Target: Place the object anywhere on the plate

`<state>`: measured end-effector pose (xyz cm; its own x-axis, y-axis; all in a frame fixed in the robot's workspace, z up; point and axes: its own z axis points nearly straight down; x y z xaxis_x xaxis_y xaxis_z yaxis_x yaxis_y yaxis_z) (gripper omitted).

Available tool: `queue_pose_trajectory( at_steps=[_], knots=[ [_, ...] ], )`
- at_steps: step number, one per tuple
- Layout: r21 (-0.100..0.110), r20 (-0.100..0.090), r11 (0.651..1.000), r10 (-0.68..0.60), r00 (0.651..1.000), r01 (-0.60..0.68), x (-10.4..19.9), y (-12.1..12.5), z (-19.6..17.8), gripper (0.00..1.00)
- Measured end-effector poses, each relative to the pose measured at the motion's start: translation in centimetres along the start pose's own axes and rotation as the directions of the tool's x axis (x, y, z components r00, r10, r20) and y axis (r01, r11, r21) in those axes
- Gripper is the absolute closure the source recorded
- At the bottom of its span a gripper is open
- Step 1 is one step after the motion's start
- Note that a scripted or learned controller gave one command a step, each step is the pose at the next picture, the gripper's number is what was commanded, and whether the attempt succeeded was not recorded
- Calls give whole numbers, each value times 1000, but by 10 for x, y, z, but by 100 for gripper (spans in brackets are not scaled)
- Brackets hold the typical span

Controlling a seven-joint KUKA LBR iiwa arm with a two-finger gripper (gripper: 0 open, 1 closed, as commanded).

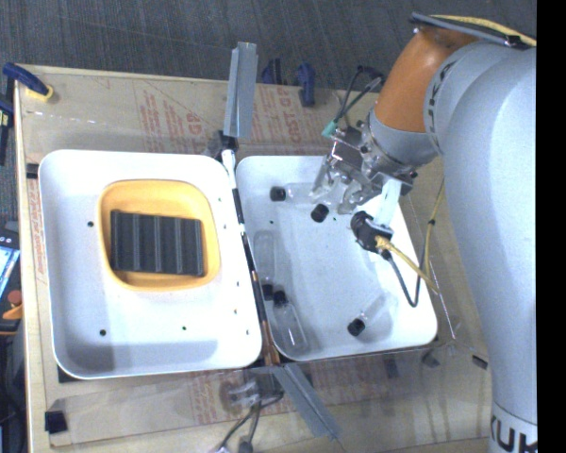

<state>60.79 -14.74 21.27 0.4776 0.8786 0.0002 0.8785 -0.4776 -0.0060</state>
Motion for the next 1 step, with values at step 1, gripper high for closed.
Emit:
queue_pose_trajectory(
  at_steps=[1],
  knots=[
    [-3,2,985,-174,985,174,64,-5,-14,100]
  ],
)
